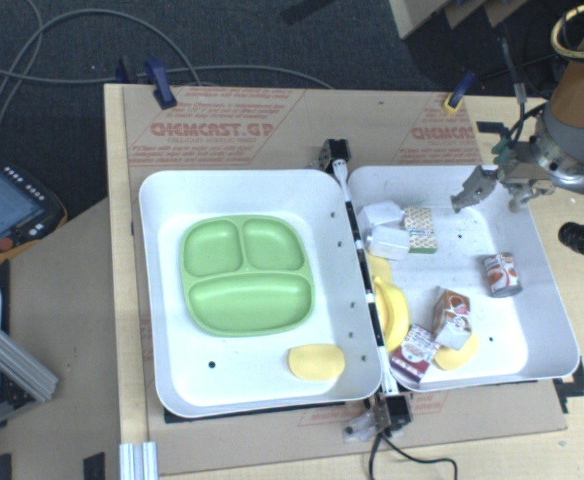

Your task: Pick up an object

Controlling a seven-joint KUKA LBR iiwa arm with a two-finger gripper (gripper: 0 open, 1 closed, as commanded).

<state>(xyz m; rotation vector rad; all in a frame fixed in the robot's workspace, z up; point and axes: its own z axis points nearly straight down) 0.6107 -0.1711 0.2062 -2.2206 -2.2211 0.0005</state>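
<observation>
Across the right bin (542,338), loose items lie scattered, likely tipped in for picking: a small can (500,274), a banana (393,311), cartons (453,317) and white packets (384,230). Above its far edge hovers the gripper (494,186), holding nothing; whether the jaws are wide or narrow, I cannot tell. Leftward, a green tray (247,274) and yellow piece (316,361) fill the other bin, away from the reach.

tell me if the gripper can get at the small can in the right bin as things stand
Probably yes: the small can lies alone on bare bin floor, apart from the cartons, and the gripper hangs just above it in the picture.
</observation>
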